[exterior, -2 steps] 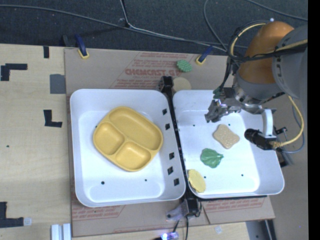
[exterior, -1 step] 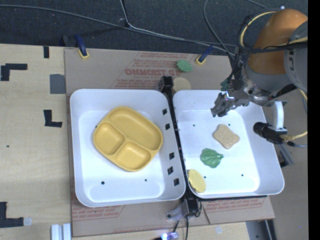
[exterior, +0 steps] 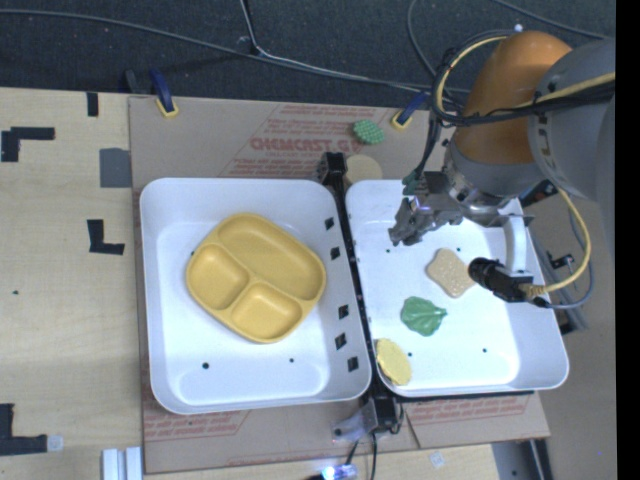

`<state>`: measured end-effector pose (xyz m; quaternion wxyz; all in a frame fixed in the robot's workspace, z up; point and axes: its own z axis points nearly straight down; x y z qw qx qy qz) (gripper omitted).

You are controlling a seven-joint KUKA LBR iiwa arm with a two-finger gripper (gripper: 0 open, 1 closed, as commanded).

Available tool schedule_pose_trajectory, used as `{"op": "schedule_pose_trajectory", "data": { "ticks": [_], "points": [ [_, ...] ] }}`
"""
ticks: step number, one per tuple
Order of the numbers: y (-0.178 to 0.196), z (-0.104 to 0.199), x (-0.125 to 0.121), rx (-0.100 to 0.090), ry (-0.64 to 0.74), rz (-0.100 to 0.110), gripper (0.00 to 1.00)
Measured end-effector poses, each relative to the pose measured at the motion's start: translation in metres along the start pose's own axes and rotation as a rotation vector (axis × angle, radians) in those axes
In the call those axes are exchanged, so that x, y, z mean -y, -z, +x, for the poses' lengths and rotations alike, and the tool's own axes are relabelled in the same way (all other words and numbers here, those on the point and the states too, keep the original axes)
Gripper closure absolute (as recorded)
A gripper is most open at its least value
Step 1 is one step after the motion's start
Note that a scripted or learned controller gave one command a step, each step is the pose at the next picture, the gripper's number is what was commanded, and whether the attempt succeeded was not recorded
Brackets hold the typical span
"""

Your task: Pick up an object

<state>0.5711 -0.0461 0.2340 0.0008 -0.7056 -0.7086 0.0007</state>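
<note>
Camera view: tool point(exterior: 408, 226), grip state unclear, above right bin point(exterior: 540, 368) near beige biscuit point(exterior: 449, 272), green leaf point(exterior: 423, 315).

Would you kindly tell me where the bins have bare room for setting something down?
Left bin: a bare strip along its near wall, below the yellow tray. Right bin: near-right corner, beyond the leaf. Crowded around the gripper and cracker.

Single fixed overhead camera, slanted down.
It looked from mid distance onto the left bin point(exterior: 160, 268) and right bin point(exterior: 520, 363); the arm point(exterior: 520, 98) entered from frame right.
</note>
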Motion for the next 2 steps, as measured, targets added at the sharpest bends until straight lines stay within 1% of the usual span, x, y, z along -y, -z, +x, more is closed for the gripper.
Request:
{"op": "schedule_pose_trajectory", "data": {
  "ticks": [1, 2],
  "points": [
    [-0.013, 0.054, 0.0, -0.001, 0.002, 0.001, 1.0],
    [-0.002, 0.109, 0.008, -0.001, 0.003, -0.001, 1.0]
  ]
}}
